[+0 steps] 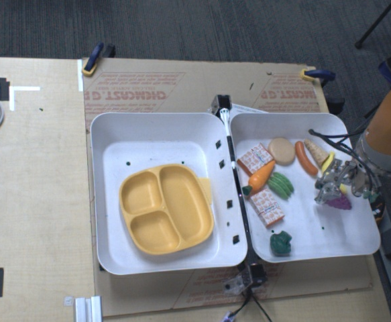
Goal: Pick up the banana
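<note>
Now gripper (330, 188) low over banana (328, 164), right bin (329, 243); grip state unclear to us. We judge banana light, smooth; pinch across middle.

You have two bins side by side: the left bin (108, 200) holds a tray (165, 208). In the right bin (356, 237), the carrot (262, 175) lies between two boxes (255, 158), with the cucumber (280, 184) just right of it and broccoli (280, 243) nearest you. The gripper (336, 182) sits at the bin's right side, the banana (327, 162) at its tip, the sausage (306, 158) just left.
</note>
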Controlling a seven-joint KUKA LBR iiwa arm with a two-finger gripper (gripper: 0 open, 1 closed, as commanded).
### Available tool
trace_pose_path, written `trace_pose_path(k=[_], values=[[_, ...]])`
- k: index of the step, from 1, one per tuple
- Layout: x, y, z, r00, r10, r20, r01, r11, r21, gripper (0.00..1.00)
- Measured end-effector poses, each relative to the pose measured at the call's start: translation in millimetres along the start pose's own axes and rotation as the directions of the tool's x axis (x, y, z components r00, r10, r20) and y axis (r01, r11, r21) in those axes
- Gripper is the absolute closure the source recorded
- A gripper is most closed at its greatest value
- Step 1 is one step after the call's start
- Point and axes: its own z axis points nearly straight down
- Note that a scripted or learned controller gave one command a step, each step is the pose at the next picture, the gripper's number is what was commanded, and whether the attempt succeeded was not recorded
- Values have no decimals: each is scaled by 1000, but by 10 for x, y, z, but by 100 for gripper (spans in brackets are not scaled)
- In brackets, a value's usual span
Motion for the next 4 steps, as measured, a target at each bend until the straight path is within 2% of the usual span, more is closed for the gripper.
trace_pose_path(k=[1, 2, 3, 4], values=[[-591, 203, 104, 947, 321, -1, -321, 947, 0, 100], [-910, 288, -389, 937, 351, 2, -351, 937, 3, 100], [-450, 583, -749, 831, 556, -1, -556, 831, 5, 100], [-149, 1288, -882, 853, 522, -1, -522, 853, 5, 100]])
